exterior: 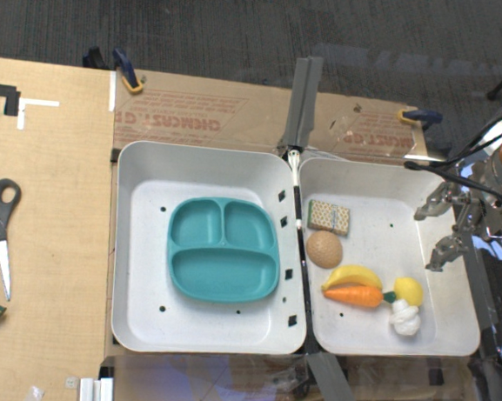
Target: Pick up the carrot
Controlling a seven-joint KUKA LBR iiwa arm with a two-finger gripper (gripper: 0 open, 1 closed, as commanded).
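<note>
One camera is sitting high above the bench, looking down at a slant on both white bins (pixel 135 229), far enough to be seeing the bench (pixel 40 220) too.

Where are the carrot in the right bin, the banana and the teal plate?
carrot (pixel 354 294): camera view, middle of orange body.
banana (pixel 354 275): camera view, middle of yellow curve.
teal plate (pixel 222 275): camera view, floor of large compartment.

The two shallow white bins (pixel 127 315) look like smooth, slightly glossy plastic. The teal divided plate (pixel 224 250) is matt plastic. The orange carrot with a green stub (pixel 354 294) has a smooth, plastic-looking skin. The pale tabletop (pixel 40 220) reads as matt wood, with brown printed cardboard (pixel 197 116) behind the bins. The silvery claw (pixel 451 228) is bare, shiny metal.
</note>
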